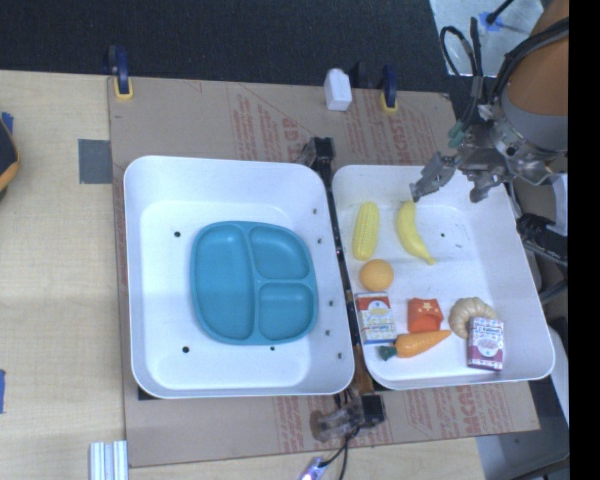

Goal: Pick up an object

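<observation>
My gripper (pixel 452 186) hangs over the back of the right bin (pixel 525 268), open, with nothing between its fingers (pixel 427 181). Just in front of its left finger lies a yellow banana (pixel 413 231). A corn cob (pixel 366 230) sits left of the banana, and an orange (pixel 377 275) lies below the cob. Along the bin's front are a red-and-white carton (pixel 377 318), a small red box (pixel 425 315), a carrot (pixel 420 344), a tan pastry ring (pixel 473 313) and a dark red carton (pixel 486 345).
The left bin (pixel 160 198) holds a blue divided plate (pixel 254 281). Black clips (pixel 320 151) join the bins at the back and front. Blue clamps (pixel 121 72) and a white block (pixel 338 89) sit on the cardboard's back edge.
</observation>
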Controlling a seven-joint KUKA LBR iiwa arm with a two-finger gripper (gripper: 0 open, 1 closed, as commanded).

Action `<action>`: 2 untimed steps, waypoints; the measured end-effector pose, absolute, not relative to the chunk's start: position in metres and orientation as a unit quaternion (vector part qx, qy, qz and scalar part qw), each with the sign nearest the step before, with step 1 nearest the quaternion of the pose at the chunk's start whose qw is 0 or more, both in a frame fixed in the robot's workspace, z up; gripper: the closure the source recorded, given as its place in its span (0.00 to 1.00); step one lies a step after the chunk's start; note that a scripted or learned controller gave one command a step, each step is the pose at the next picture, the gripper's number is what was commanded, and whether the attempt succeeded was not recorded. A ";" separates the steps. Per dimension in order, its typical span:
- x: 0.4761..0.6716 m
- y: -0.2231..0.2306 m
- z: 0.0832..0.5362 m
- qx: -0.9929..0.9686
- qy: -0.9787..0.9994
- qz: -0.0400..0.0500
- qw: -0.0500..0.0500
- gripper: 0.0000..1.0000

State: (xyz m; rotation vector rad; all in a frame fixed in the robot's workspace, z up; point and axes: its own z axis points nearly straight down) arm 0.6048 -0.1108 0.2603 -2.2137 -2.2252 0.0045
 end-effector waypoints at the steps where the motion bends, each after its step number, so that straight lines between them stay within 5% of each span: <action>1: 0.643 -0.136 0.176 -0.706 -0.709 0.003 0.002 0.00; 2: 0.632 -0.144 0.095 -0.706 -0.709 0.002 0.002 0.00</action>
